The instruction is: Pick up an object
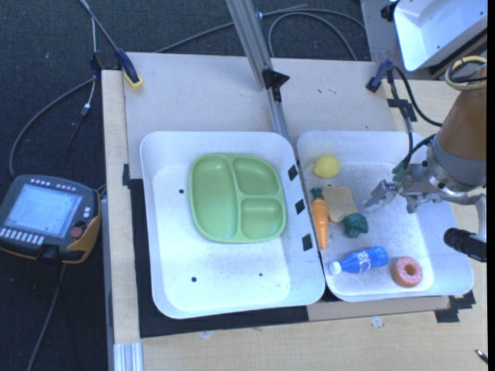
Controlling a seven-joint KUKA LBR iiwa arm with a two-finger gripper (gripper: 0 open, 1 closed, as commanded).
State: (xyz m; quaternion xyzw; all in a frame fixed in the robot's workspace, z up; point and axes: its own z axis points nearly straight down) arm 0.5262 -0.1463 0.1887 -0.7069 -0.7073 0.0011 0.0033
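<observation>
Camera view: gripper [384,192] hangs over the right bin [433,288], fingers spread with nothing between them, near the sponge [339,202].

One overhead camera looks slantwise down on both bins [232,304].

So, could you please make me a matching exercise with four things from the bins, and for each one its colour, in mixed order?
Things:
1. divided plate
2. bottle
3. ball
4. doughnut

Colours:
A. yellow
B. pink
C. light green
D. blue

Pairs: 1-C, 2-D, 3-A, 4-B
</observation>
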